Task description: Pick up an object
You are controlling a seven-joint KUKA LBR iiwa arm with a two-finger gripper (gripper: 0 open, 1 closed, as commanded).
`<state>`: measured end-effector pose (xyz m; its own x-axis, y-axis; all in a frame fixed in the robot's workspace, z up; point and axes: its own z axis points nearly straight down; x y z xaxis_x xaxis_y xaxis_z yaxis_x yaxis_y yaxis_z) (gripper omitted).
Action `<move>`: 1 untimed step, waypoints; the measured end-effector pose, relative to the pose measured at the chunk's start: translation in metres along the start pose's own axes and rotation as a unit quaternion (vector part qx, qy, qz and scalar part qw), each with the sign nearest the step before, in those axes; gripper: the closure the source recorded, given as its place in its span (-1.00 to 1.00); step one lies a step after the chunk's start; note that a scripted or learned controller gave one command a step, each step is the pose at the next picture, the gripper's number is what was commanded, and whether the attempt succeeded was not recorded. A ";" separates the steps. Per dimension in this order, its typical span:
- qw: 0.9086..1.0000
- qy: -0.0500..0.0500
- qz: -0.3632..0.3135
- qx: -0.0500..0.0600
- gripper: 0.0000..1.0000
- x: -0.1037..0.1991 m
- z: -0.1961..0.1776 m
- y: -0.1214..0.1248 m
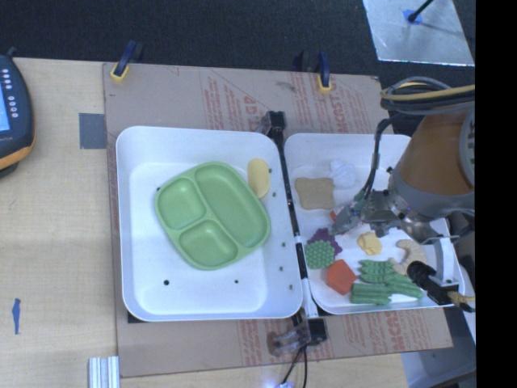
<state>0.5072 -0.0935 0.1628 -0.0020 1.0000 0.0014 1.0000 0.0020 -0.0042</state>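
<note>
My arm looms at right, my gripper low in the right bin; whether my fingers are apart I cannot tell. I'm reaching; next, close on the yellow piece just below.

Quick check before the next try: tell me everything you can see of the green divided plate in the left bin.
The green divided plate is pale green, looks like smooth plastic, and has rounded corners and three compartments: one long and two smaller. It lies flat, right side up, turned at a slant on the floor of the left bin, nearer the bin's far right part. Nothing lies in its compartments. A pale yellow piece sits at its far right corner, touching or nearly so; I cannot tell which. The gripper is over the right bin.
</note>
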 end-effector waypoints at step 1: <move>1.000 -0.003 -0.002 -0.002 -1.00 -0.008 0.072 0.047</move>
<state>0.5544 -0.1014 0.0906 -0.0059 1.0000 -0.0047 1.0000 0.0059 0.0000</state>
